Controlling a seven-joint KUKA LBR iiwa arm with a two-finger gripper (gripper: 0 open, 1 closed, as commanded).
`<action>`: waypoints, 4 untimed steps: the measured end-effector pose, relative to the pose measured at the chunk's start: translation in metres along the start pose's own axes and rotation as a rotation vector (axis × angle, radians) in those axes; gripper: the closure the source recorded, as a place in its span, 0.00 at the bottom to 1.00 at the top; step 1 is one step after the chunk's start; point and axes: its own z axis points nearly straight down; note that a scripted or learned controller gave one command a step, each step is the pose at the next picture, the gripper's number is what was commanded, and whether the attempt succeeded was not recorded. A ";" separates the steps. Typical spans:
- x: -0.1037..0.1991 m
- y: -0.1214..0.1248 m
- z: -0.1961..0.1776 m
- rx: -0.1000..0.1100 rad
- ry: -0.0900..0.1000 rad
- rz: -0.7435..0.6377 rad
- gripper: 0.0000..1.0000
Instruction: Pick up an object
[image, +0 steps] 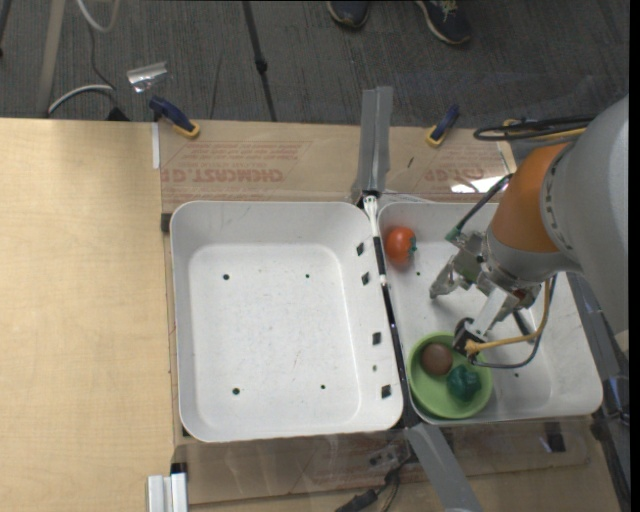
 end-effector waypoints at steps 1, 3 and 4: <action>0.044 0.058 0.000 -0.002 -0.001 0.010 0.00; -0.077 -0.049 0.001 0.001 0.001 0.212 0.00; 0.024 0.044 0.000 -0.001 -0.001 0.419 0.00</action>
